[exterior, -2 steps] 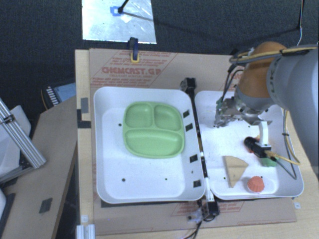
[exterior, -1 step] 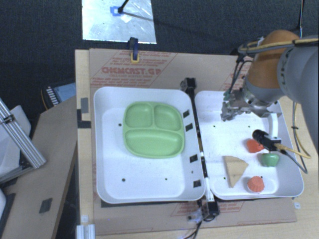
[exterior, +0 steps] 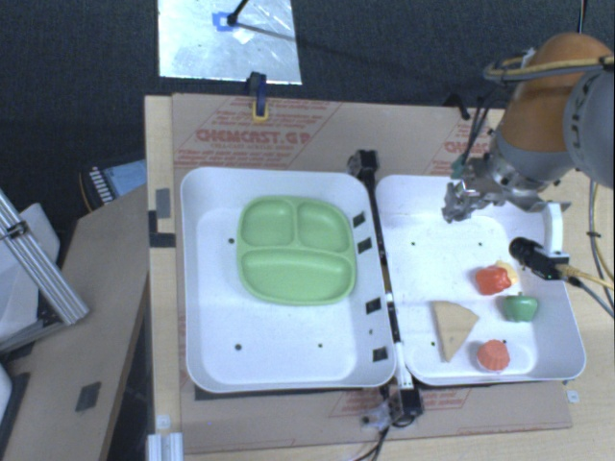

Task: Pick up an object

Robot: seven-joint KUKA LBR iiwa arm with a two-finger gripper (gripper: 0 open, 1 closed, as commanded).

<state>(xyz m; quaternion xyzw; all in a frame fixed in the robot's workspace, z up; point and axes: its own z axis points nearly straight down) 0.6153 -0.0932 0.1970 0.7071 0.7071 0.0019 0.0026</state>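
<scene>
My gripper [exterior: 459,205] hangs over the far part of the right bin [exterior: 423,257], with nothing seen between its fingers. In that bin's near right part lie a red tomato-like piece [exterior: 493,279], a green pepper-like piece [exterior: 520,306], a tan wedge [exterior: 452,327] and an orange-red round piece [exterior: 493,354]. All of them sit nearer the camera than the gripper and to its right, well apart from it.
The left bin [exterior: 211,344] holds a green divided plate [exterior: 294,250]. A black clip strip [exterior: 378,257] runs between the bins. A foil sheet [exterior: 229,27] lies beyond the bench. The arm's grey and orange body [exterior: 553,113] fills the upper right.
</scene>
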